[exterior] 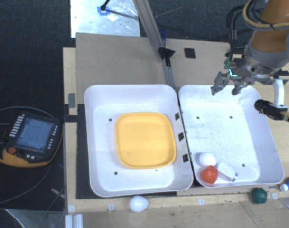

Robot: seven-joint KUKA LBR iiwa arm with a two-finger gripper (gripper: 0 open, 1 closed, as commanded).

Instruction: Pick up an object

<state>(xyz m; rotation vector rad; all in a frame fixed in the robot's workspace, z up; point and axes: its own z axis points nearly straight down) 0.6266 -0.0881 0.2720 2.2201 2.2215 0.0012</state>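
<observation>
A blue object (287, 186) is cut off at the bench's near right edge, beside a dark green ball (259, 195). In the right-hand white bin's (267, 141) near corner, a round red object (209, 175) touches a white ball (207, 159) and a white block (226, 171). Farther back, the two-finger gripper (227, 86) hangs above the bin's far rim, fingers spread, holding nothing.

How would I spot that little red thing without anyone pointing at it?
Find the right bin and go to its near left corner. The red ball lies there, touching a white ball and a white block; it alone is red.
</observation>
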